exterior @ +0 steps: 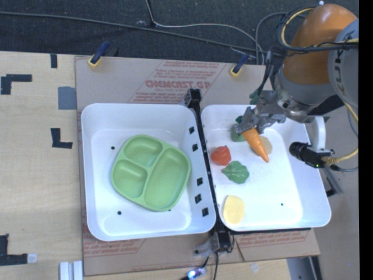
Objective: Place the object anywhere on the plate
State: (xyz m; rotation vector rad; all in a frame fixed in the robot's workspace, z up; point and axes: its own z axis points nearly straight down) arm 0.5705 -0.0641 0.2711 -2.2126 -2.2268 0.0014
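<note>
A green plate (152,172) with three compartments lies tilted in the left bin (93,127). In the right bin (303,209) my gripper (254,125) is low over the upper left part, right at the thick end of an orange carrot (257,143). The carrot points down and to the right, and its top end meets the fingers. A dark green piece (236,135) sits just left of the gripper, partly hidden by it. A pale round object (266,144) lies behind the carrot.
Also in the right bin: a red tomato-like piece (221,155), a green leafy piece (235,172) and a yellow oval piece (233,209). A black divider (200,156) runs between the bins. The arm and cables hang over the upper right.
</note>
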